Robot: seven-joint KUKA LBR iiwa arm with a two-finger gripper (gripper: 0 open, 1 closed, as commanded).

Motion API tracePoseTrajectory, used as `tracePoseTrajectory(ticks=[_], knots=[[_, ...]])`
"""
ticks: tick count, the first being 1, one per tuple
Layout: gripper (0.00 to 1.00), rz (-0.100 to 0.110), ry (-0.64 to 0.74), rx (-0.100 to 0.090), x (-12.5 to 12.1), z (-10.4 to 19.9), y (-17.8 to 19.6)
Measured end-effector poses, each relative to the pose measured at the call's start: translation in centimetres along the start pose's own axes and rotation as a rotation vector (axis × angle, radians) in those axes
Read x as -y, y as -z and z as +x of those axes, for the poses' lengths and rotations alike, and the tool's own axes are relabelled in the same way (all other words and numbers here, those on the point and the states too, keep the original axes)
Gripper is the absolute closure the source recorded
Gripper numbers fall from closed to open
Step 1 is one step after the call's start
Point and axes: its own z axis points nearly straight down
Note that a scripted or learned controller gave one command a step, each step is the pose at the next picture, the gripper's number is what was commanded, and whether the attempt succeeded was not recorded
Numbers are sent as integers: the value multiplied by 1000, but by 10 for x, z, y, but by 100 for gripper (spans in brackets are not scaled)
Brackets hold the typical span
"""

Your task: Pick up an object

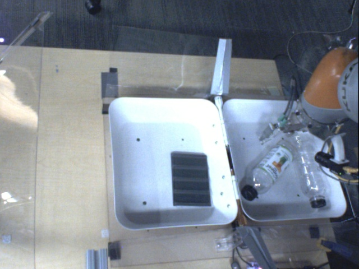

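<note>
Clear plastic bottle with black cap lies tilted in right white bin — ribbed black rectangular block in left; claw state unclear.

A clear plastic bottle with a black cap and an orange-and-green label lies on its side in the right bin, cap toward the near left corner. A second clear bottle lies just beside it to the right, black cap toward the near wall.

A dark ribbed rectangular block lies flat in the left bin.
</note>
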Motion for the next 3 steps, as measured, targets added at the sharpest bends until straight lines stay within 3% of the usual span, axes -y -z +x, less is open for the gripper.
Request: tracePoseTrajectory(ticks=[1, 2, 3], knots=[[0, 0, 221, -4, 46, -1, -11], [0, -1, 374, 5, 91, 6, -9], [0, -2, 394, -1, 124, 0, -8]])
